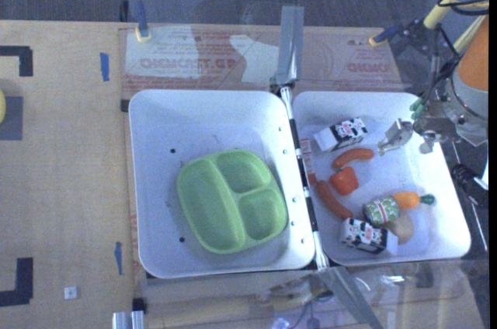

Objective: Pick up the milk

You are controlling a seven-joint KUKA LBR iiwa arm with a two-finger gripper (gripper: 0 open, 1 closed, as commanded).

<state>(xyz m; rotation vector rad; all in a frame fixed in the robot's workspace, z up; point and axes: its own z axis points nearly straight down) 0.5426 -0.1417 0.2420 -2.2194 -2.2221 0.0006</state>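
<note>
Bench (62, 188) is stretching out pale and wooden under everything, carrying two shallow white bins side by side. Left bin (155, 118) is holding a green divided plate (231, 200), three compartments, lying flat toward the near side. Right bin (443, 238) is holding the small stuff. The arm (474, 79) is reaching in from the right, and its gripper (410, 135) is hovering over the bin's upper right part, metal fingers (393, 138) standing apart with nothing between them. Milk now: a small black-and-white cow-patterned carton (342, 133) is lying on its side near the bin's far left corner, just left of the gripper and apart from it. A second cow-patterned carton (365, 235) is lying near the front edge, touching a green can (381, 210). A carrot (410, 201) is lying just right of that can. A sausage (353, 157) is sitting just below the far carton, a red pepper piece (345, 180) beneath it, and another sausage (332, 199) is slanting along the bin's left side.
</note>
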